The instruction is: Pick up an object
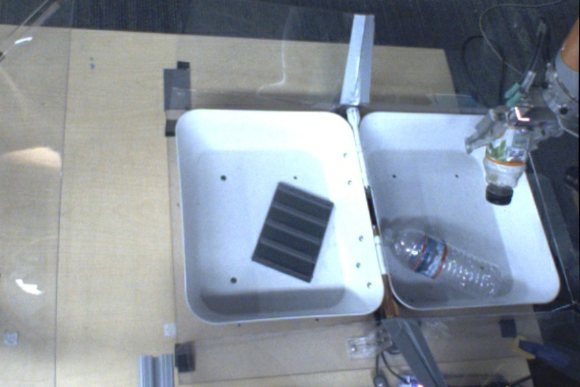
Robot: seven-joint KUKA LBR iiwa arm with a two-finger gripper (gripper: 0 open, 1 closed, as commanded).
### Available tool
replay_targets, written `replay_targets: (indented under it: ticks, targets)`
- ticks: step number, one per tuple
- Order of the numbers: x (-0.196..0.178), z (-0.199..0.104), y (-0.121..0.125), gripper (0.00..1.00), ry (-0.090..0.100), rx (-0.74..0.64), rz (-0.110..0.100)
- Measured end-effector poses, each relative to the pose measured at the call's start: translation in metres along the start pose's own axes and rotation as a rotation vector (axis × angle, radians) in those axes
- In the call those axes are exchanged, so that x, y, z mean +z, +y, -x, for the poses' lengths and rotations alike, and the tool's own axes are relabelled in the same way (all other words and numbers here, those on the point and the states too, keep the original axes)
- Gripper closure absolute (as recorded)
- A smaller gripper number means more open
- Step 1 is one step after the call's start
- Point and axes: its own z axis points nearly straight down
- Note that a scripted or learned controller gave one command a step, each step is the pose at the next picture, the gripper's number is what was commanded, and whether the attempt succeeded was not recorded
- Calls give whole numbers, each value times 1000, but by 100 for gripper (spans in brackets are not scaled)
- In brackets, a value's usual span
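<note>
The gripper hangs over the upper right part of the right bin, near its far wall, and whether it is spread or pressed together cannot be told from this slanted view. A clear plastic bottle (crumpled, with a blue and red label) lies on its side in the lower part of that bin, well apart from the gripper. In the left bin, a dark ribbed block lies flat and tilted near the middle.
</note>
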Motion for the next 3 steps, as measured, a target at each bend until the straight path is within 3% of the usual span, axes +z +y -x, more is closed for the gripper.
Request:
replay_targets:
  ticks: [1,2,3]
  targets:
    - [115,-8,-34,0,0,-127,0]
    - [174,27,-7,0,-3,-139,8]
    - [162,26,-5,100,-4,-140,14]
